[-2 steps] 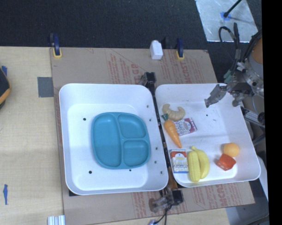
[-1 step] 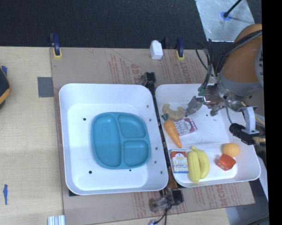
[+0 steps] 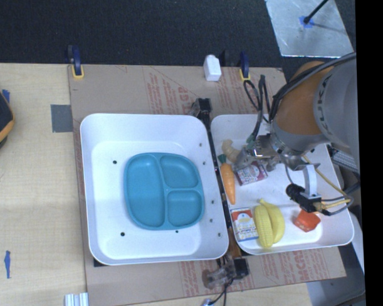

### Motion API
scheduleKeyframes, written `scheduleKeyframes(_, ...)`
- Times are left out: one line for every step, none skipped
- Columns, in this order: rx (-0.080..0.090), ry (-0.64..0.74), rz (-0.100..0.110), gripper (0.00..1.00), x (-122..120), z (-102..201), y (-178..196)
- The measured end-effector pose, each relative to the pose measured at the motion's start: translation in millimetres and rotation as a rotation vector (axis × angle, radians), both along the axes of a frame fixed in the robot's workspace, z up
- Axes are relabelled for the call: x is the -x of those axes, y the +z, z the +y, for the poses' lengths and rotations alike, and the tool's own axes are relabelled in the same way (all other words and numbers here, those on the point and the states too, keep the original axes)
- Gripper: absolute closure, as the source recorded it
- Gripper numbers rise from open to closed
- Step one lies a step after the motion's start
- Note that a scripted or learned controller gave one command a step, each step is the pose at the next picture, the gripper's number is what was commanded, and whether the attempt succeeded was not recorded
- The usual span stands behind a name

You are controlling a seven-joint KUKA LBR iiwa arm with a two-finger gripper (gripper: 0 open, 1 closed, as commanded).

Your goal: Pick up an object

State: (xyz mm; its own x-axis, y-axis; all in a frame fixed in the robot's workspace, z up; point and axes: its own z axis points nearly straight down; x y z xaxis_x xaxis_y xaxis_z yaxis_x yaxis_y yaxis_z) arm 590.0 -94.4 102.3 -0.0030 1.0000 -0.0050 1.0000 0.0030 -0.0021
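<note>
smooth tapered orange carrot [image 3: 228,183] lies lengthwise along right bin [image 3: 335,238] left wall, beside small crinkled packet [image 3: 250,174]; jaws' state cannot tell; ridged yellow corn [image 3: 264,224] near.

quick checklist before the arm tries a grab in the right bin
1. Gripper over the right bin: ok.
2. Target under it: small red-and-white packet lies just below; contact cannot tell.
3. Finger state: cannot tell.
4. Neighbours: carrot close beside the packet, crowding risk: not ok.
5. Banana and red piece lie apart from the gripper: ok.
6. Blue divided plate sits in the left bin, out of the way: ok.
</note>
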Motion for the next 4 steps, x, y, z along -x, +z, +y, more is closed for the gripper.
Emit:
scheduleKeyframes(-0.005,0.002,0.001,0.00,-41.4,-4.2,-10.3)
scheduleKeyframes(-0.005,0.001,0.001,0.00,-66.1,-2.0,-10.7)
scheduleKeyframes(-0.005,0.004,-0.001,1.00,-67.1,-2.7,1.4)
scheduleKeyframes(-0.005,0.003,0.002,1.00,4.0,58.8,90.1)
